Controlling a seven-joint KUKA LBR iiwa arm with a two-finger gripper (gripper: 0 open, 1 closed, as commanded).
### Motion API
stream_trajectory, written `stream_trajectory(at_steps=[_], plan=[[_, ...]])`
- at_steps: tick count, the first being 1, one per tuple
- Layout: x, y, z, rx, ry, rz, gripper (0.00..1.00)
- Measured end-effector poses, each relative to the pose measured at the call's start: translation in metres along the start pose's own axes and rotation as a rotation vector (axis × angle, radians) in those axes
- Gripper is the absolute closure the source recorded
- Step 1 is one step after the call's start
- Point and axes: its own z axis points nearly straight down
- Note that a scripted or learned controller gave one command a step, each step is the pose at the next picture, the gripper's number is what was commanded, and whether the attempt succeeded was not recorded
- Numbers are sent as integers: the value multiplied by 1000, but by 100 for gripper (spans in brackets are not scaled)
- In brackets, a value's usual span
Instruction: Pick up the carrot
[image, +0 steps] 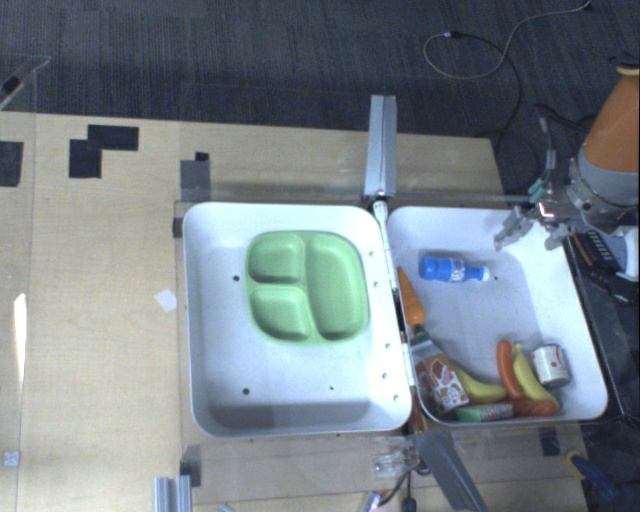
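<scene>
Bench (100, 300) of pale wood, carrying two white bins side by side with a metal rail (381, 150) between them. Left bin (215, 400) holds a green divided tray (305, 285). Right bin (590, 330) holds the clutter: a blue bottle (452, 269) toward 12 o'clock, and at 6 o'clock a pile of a snack pack (438, 380), a banana (480, 386), a red-orange pepper-like piece (510, 372) and a small can (549, 365).

Arm (612, 150), grey with an orange band, stands at 2 o'clock of the right bin. Gripper (530, 228) hangs over the bin's upper right corner with its fingers spread apart and nothing between them.

Carrot (410, 298), the smallest item of concern, lies at 9 o'clock in the right bin, pressed along the left wall, thin end toward 12 o'clock.

Handling, as a judgement: it looks like a light, rigid toy with a smooth, tapering skin, so it may slip toward the thin end under a squeeze. The thicker lower half is the better place to grip, fingers closing across its width. The wall leaves little room for one finger on that side; the bin floor on the other side is bare. The arm is well apart from it, with the bottle lying between.
</scene>
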Motion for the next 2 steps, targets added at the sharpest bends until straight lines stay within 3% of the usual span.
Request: stream_trajectory(at_steps=[1, 2], plan=[[-3, -61, 96, 0, 1, 171, 0], [104, -92, 99, -12, 6, 504, 0]])
